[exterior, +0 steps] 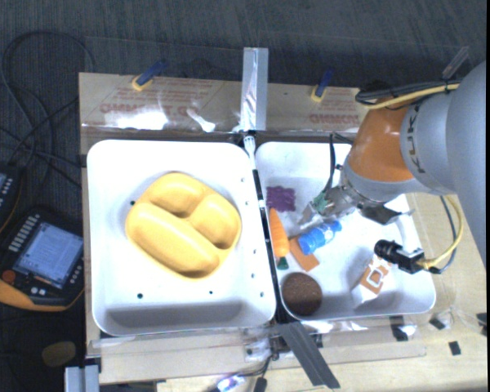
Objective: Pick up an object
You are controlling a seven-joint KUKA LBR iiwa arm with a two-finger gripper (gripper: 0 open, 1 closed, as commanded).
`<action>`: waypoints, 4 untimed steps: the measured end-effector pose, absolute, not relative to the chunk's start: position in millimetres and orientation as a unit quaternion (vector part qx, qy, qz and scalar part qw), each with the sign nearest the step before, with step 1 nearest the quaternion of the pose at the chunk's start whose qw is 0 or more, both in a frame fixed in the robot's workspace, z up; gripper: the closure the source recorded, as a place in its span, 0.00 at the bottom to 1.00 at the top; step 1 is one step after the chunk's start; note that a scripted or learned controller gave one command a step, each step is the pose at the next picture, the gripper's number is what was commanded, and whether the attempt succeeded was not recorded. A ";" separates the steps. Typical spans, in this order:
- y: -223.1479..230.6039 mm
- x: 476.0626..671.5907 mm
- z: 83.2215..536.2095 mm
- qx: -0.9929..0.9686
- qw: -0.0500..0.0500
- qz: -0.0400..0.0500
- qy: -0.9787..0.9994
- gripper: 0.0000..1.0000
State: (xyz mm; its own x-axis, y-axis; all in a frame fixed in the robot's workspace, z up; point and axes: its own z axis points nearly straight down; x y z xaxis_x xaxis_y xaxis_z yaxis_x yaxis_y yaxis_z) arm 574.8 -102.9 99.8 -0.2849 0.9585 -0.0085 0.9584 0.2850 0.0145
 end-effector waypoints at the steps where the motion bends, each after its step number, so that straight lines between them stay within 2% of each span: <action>1: -102.8 574.7 99.7 0.598 0.008 0.003 0.802 0.00; 2: -109.1 547.0 90.0 0.688 0.006 0.005 0.726 0.00; 3: -106.6 507.3 91.6 0.619 0.013 0.002 0.785 0.00; 4: -105.1 507.2 99.8 0.619 0.010 0.003 0.785 1.00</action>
State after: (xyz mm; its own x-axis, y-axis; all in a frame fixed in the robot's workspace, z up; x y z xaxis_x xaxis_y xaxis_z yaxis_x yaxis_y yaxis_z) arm 507.2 -105.1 99.8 -0.2336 0.9722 -0.0119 0.9721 0.2338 0.0169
